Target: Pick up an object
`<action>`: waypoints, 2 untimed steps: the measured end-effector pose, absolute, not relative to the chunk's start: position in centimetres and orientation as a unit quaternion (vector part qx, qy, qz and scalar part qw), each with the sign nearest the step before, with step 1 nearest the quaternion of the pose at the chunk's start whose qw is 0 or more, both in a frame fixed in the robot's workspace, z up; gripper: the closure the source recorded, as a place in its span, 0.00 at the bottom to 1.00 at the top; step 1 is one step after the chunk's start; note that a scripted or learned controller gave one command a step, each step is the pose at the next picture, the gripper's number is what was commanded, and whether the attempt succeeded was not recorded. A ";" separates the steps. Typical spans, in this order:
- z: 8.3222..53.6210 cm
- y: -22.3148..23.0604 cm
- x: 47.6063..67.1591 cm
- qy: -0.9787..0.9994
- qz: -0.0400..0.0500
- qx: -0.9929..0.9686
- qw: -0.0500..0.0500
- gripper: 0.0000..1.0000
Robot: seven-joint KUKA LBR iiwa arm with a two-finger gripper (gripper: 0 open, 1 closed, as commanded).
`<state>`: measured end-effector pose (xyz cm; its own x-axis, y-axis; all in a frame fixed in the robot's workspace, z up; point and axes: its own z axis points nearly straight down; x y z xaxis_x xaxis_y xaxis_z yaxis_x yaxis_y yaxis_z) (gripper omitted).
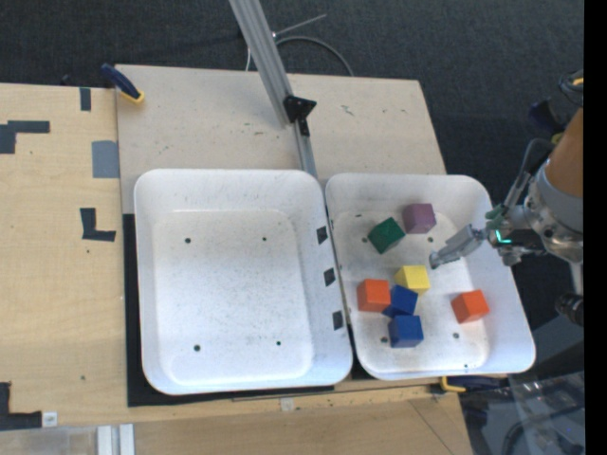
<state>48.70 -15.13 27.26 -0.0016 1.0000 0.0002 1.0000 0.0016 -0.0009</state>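
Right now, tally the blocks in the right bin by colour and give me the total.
Green cube-shaped block: 1
Purple cube-shaped block: 1
Yellow cube-shaped block: 1
Orange cube-shaped blocks: 2
Blue cube-shaped blocks: 2
Total: 7, all in the right white bin.

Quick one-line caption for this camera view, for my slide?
Pincer over the right bin, by the yellow cube, among seven colored cubes.

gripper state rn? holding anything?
Gripper: over the right bin, above the yellow block; nothing seen between its fingers, open or closed cannot be told.
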 end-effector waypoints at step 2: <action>18.2 -14.8 48.4 -0.707 0.002 -0.707 0.003 0.00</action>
